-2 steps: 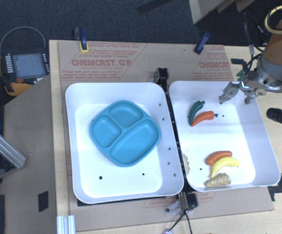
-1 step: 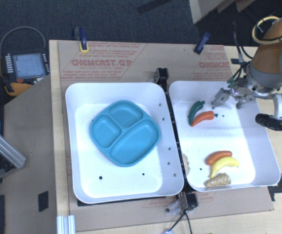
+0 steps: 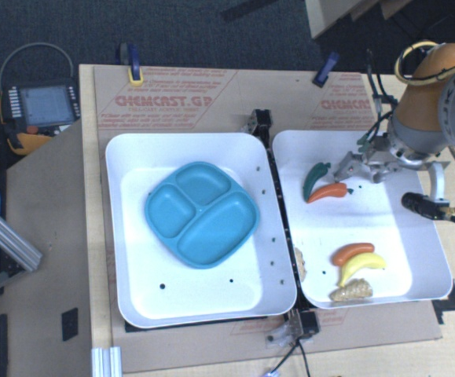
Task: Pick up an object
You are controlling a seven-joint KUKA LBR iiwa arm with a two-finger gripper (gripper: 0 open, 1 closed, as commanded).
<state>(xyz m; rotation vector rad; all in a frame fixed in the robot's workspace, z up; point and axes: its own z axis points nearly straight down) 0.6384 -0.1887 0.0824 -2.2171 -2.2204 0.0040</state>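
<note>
So the grey arm with the orange band (image 3: 430, 93) comes in from the right and its tool (image 3: 351, 169) sits low over the upper part of the right-hand shallow white bin (image 3: 416, 289). Honestly can't tell whether the tool is spread or closed from up here, it's just a tangle of grey metal at this angle.

Right next to the tool tip there's a dark green pepper-shaped toy (image 3: 316, 177), and touching that, just below it, an orange-red carrot-like toy (image 3: 328, 192). Both are lying on the bin floor near its left wall, and I can't make out anything actually sitting between the tool's tips.

Further down in the same bin there's a little cluster: an orange sausage-shaped toy (image 3: 353, 252), a yellow banana toy (image 3: 361, 266) pressed against it, and a beige lumpy piece (image 3: 351, 291) just under those, near the bottom rim.

The left-hand white bin (image 3: 133, 289) has a blue plastic divided plate (image 3: 202, 213) with three compartments, sitting roughly in the middle. Both bins rest on a cardboard-covered tabletop (image 3: 203, 93).
</note>
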